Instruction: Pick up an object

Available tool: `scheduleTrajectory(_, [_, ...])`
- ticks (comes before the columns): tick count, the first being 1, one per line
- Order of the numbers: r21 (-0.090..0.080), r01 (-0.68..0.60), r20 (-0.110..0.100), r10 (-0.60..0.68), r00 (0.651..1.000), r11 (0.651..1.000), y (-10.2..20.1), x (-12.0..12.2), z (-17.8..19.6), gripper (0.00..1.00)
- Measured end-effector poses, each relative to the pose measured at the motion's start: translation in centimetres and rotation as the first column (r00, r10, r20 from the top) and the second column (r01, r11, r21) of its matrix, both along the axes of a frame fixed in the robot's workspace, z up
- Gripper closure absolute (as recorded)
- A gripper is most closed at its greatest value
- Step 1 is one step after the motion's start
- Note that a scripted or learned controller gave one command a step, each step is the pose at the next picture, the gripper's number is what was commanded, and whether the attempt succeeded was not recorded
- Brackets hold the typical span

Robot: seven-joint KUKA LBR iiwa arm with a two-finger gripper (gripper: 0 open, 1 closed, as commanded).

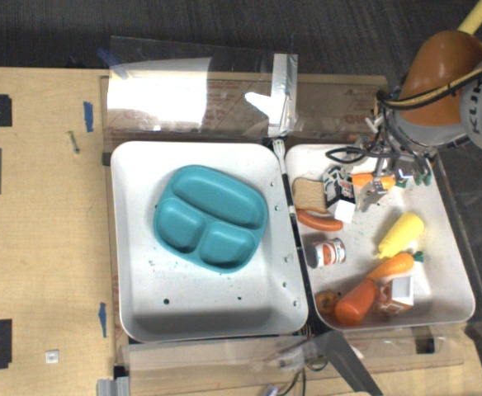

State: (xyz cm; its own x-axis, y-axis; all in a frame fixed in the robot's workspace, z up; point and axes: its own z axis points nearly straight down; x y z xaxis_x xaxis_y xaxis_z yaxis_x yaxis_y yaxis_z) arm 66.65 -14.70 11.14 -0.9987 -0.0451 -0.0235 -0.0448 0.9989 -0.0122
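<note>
Two shallow white bins [134, 221] sit side by side on a tan bench. At the right bin's twelve o'clock edge hangs the gripper [379, 181] — whether it grips, I cannot tell. At its seven o'clock lie a tan bread slice [307, 193] and a red sausage [318, 219]; at five o'clock, a yellow plastic corn cob [401, 233] and an orange carrot [393, 265]. A teal divided plate [210, 216] fills the left bin.

Even overhead light; glare on the plastic sheet [167, 97] (slightly soft focus).

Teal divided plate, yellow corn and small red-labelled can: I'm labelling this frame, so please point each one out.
Teal divided plate [210, 217], camera view, on the ridge between its compartments.
Yellow corn [401, 233], camera view, middle of its body.
Small red-labelled can [328, 253], camera view, on its side label.
</note>
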Motion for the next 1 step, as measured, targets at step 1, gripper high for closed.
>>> scheduleTrajectory(1, [0.007,0.114,-0.004,-0.114,0.993,0.993,-0.52,-0.23,-0.20,0.00])
